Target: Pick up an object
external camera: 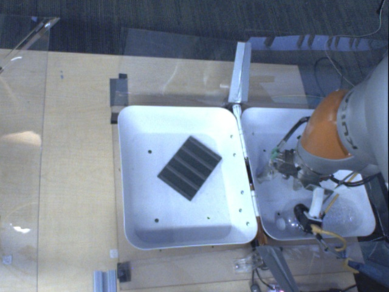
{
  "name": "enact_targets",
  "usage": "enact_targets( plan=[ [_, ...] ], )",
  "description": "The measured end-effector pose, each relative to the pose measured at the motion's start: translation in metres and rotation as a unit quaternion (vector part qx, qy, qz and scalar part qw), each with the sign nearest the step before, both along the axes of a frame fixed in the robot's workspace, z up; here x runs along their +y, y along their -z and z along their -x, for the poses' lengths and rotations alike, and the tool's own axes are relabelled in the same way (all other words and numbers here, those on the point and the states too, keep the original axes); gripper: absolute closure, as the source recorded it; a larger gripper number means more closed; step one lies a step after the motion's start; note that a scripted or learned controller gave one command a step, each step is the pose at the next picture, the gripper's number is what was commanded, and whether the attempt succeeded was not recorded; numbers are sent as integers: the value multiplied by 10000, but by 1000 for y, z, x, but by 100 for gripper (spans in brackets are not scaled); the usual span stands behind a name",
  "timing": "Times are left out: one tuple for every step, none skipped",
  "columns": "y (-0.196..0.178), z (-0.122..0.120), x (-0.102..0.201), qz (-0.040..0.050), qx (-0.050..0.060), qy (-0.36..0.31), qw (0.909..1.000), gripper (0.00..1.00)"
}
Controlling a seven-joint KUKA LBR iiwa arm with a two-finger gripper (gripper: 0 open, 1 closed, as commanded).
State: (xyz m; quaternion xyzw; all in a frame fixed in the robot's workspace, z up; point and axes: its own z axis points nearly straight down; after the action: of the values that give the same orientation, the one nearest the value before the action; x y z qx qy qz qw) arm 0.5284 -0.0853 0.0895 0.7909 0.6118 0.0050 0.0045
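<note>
A dark grey ribbed rectangular pad [189, 166] lies flat and turned at an angle in the middle of the left white bin [140, 224]. My gripper [275, 161] is down inside the right white bin [267, 120], near its left wall, under the orange band [324, 132] of the arm. A pale translucent object [346, 215] rests at the bin's front right. A small pale rounded item [282, 222] sits near the bin's front edge. The arm hides much of the right bin's floor.
A grey divider post [240, 72] stands behind the seam between the two bins. Black and yellow cables [310, 221] loop over the right bin's front edge. Bare wooden bench [61, 163] stretches to the left.
</note>
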Motion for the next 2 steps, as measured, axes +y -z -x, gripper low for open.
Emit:
enact_targets(
  plan=[
    [2, -89, -3, -9, 23, 463, 9989, 0],
    [-84, -66, -47, 1, 37, -189, 9998, 0]
  ],
)
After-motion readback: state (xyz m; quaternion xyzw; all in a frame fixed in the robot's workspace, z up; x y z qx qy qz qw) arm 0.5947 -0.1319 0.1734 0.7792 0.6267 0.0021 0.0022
